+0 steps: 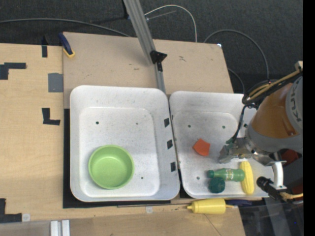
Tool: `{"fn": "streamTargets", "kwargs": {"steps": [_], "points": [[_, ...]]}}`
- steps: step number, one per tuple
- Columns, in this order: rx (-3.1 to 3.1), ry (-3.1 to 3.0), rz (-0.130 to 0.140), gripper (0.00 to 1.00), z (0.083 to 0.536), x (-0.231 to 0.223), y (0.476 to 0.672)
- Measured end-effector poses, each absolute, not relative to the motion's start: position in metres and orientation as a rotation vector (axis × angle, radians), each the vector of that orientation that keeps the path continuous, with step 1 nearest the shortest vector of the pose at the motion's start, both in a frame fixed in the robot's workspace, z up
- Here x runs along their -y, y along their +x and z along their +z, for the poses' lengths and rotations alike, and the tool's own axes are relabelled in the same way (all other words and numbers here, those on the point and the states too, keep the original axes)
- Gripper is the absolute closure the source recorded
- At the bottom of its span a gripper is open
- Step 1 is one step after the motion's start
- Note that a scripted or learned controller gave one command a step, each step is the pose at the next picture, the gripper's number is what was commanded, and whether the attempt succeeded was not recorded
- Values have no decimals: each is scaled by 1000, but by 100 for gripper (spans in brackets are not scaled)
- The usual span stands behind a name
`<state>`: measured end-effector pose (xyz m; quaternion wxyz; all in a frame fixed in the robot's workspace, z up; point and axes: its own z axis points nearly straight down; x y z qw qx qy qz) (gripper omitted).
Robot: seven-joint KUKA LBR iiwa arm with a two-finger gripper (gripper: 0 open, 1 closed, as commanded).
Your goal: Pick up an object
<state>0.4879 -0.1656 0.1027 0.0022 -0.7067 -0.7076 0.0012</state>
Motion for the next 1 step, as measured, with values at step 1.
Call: {"fn": "streamTargets", "kwargs": {"steps": [1], "points": [[2222, -2223, -1, 100, 147, 173, 486]]}}
